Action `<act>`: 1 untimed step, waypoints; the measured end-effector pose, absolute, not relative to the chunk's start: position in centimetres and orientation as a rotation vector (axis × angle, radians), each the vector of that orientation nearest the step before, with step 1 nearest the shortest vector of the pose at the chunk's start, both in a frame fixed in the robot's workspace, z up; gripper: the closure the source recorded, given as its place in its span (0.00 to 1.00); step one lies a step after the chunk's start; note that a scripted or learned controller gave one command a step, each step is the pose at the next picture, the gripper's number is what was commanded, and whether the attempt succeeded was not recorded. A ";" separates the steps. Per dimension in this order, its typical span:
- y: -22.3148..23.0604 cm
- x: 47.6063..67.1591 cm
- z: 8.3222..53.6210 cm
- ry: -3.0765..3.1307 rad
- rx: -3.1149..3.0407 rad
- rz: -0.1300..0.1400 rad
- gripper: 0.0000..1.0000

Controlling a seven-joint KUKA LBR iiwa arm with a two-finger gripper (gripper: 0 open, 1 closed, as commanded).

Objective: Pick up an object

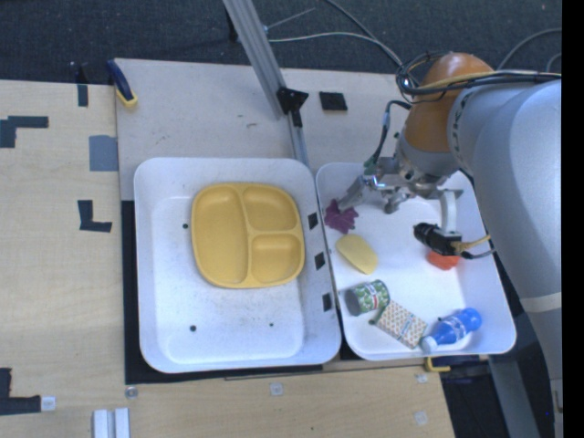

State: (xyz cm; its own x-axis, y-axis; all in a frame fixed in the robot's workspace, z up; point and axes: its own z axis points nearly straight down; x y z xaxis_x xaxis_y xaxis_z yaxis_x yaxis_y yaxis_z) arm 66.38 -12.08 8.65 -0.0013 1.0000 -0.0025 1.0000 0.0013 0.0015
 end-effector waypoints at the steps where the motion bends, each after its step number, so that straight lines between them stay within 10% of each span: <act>1: -11.8 66.6 10.0 2.221 2.215 0.011 1.00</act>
